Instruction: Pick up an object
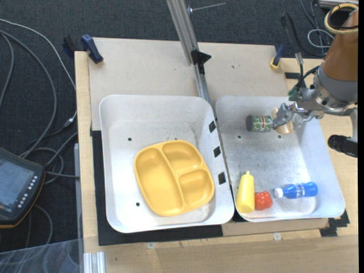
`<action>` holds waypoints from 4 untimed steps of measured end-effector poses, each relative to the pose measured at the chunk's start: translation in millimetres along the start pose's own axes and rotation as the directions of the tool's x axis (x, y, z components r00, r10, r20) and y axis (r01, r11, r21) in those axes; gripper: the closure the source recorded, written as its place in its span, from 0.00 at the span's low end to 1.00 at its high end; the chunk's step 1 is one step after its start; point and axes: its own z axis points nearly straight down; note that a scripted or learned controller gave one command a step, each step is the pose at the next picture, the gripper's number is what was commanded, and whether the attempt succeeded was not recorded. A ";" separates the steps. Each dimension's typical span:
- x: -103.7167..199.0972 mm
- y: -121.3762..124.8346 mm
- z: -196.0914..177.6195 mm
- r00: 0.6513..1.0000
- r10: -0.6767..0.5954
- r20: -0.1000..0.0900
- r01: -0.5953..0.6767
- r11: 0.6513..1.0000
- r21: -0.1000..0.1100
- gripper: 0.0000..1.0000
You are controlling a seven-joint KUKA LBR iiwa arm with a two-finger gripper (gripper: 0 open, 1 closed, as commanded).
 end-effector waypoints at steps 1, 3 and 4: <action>44.4 12.6 5.0 1.000 0.001 0.001 -0.001 1.000 0.000 1.00; 152.4 39.4 5.4 1.000 -0.001 0.000 0.001 1.000 -0.003 1.00; 212.7 42.0 2.7 1.000 -0.001 0.000 0.001 1.000 -0.002 1.00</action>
